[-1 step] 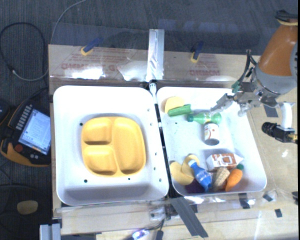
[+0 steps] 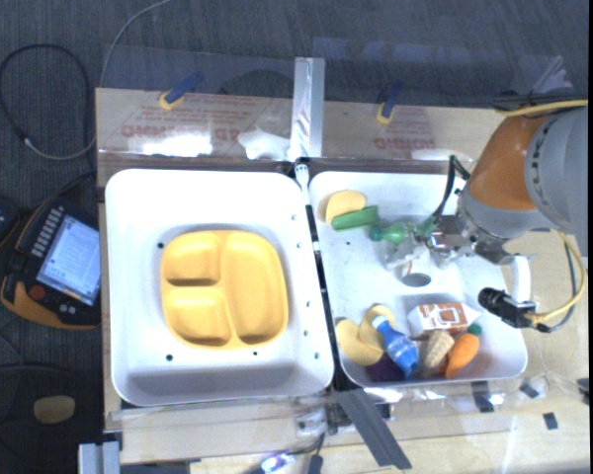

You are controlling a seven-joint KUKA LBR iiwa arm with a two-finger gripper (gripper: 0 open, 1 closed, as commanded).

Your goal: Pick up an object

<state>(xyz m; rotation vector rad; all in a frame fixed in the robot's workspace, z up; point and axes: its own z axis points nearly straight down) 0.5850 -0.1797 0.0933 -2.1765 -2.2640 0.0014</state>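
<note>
Green plastic toy vegetable (image 2: 356, 218) lies in right white bin (image 2: 494, 368), near gripper (image 2: 420, 248). We judge nothing picked yet; lift remains. Gripper state: we cannot tell.

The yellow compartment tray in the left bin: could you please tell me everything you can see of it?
The yellow compartment tray looks like smooth moulded plastic, with rounded corners and three recesses: two smaller ones stacked on the view's left, one longer one on the right. It lies flat, right way up, slightly rotated, near the middle of the left white bin, resting on the bin's floor. Its recesses hold nothing that I can see, and it lies apart from the gripper.
</note>
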